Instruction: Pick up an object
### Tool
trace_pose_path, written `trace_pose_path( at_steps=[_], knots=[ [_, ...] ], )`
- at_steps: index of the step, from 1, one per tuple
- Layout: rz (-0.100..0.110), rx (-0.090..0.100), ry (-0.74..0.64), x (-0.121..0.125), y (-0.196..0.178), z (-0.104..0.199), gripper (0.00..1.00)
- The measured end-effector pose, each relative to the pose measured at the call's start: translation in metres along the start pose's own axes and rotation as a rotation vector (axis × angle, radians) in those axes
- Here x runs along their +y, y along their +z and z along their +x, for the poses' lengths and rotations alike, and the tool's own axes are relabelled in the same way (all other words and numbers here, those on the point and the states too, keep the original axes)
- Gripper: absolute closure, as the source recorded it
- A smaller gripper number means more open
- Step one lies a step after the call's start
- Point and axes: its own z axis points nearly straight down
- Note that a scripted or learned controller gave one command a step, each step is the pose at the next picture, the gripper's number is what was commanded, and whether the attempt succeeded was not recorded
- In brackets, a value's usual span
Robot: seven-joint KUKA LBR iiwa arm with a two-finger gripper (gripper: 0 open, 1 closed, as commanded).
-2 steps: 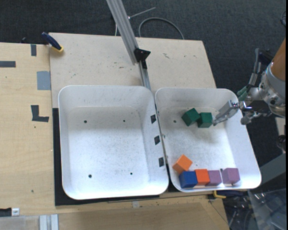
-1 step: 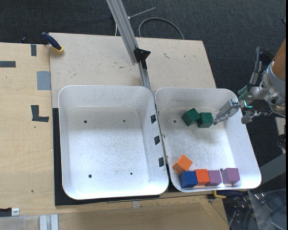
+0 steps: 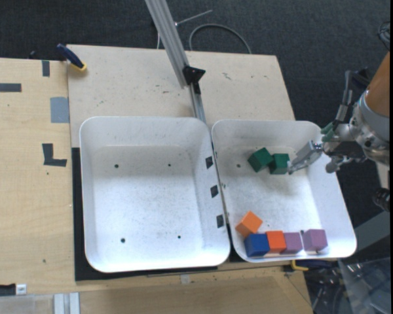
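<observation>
Two green blocks [image 3: 259, 158] [image 3: 280, 163] lie side by side in the upper part of the right bin [image 3: 341, 209]. Along that bin's front edge sit an orange block [image 3: 249, 222], a blue block [image 3: 256, 244], a second orange block [image 3: 276, 242] and two purple blocks [image 3: 293, 242] [image 3: 315, 240]. My gripper [image 3: 316, 160] hangs over the bin's upper right, just right of the green blocks. It is open, with one grey finger [image 3: 300, 157] almost touching the right green block. Nothing sits between the fingers.
The left bin [image 3: 85, 139] stands beside the right one, sharing a middle wall. A slanted metal rail [image 3: 172, 38] reaches down to the bins' far junction. A cable loop [image 3: 216, 31] and a blue-yellow clamp [image 3: 72, 56] lie on the bench behind.
</observation>
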Motion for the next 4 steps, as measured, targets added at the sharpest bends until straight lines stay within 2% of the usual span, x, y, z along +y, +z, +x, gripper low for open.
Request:
trace_pose_path(
  at_steps=[1, 2, 3, 4],
  knots=[
    [-0.005, -0.001, -0.002, 0.048, -0.016, 0.004, 0.00],
    [-0.006, -0.004, 0.003, 0.143, -0.029, -0.071, 0.00],
    [0.005, 0.003, -0.005, 0.135, 0.032, -0.006, 0.00],
    [0.006, 0.002, -0.004, 0.157, 0.127, 0.038, 0.00]
  ],
)
